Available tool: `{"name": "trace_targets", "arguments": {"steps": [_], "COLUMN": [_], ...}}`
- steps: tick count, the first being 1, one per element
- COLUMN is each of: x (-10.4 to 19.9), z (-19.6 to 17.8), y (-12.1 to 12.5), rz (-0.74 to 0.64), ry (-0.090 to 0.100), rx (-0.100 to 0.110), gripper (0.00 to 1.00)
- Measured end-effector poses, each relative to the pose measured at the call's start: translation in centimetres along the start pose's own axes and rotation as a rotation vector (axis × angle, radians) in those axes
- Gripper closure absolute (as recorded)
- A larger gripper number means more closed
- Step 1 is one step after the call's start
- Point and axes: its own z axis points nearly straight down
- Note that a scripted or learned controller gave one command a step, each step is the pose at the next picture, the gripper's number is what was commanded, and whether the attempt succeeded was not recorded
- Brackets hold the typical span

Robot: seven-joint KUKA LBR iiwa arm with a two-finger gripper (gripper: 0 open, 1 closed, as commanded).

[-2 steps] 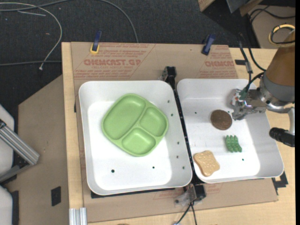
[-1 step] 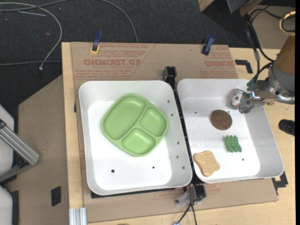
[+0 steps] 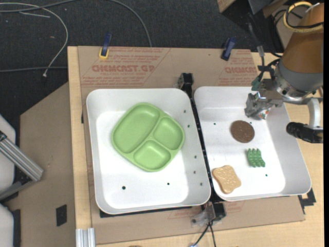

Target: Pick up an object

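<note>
Brown round disc (image 3: 242, 131) lies mid right bin (image 3: 288, 184), at 7 o'clock just beside gripper (image 3: 255, 108) | gripper grasp state: cannot tell, nothing seen held | risk: descent lands off-centre, flat disc skids aside | green piece (image 3: 255, 158), tan toast (image 3: 226, 179) at 6 o'clock.

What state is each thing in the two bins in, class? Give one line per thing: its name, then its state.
Green divided plate: lying flat in the left bin, right way up, nothing in its compartments.
Brown round cookie: lying flat in the right bin, free of the gripper.
Green toy piece: lying loose in the right bin.
Toast slice: lying flat by the right bin's near left corner.
Gripper: above the right bin's far part, holding nothing visible.
</note>
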Motion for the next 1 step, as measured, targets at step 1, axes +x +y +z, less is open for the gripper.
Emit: {"name": "trace_targets", "arguments": {"steps": [1], "x": [5.51], "z": [1.15], "y": [0.88], "rz": [0.001], "ry": [0.001], "rx": [0.007], "gripper": [1.0]}}
